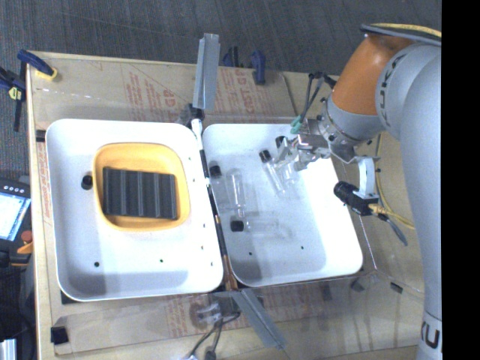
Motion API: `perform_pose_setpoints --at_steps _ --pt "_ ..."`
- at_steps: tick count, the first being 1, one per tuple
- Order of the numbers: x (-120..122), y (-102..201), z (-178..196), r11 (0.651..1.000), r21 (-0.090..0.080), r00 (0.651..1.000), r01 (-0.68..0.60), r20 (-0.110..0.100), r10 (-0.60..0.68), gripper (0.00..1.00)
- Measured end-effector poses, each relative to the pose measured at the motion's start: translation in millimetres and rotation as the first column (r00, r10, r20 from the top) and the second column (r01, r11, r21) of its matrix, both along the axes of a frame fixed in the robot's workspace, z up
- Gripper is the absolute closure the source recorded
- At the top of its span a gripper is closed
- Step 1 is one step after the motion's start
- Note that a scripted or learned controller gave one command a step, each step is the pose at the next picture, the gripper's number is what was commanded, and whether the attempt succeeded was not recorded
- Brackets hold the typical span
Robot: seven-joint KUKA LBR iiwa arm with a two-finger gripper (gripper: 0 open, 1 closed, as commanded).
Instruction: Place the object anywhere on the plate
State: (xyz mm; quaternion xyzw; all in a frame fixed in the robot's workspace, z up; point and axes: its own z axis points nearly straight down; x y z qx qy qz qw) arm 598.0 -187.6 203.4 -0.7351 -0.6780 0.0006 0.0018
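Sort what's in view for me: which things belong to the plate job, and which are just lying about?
Job:
- yellow plate with a dark ridged insert, in the left bin
- clear tube-like objects in the right bin
- pincer, low over the right bin

Lying about:
- blue clamps at the bench's edge
- small screen at far left

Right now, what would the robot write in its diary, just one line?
gripper: over right bin | clear objects: in right bin | plate: left bin, holds dark ridged block
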Motion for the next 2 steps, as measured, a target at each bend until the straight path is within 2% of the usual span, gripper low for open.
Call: perform_pose_setpoints --at_steps 1,2 --pt "2 60 29 0.977 -0.001 0.977 -0.213 0.001 0.213 1.0" --pt "9 105 13 0.92 0.0 0.92 -0.393 -0.001 0.393 1.0"
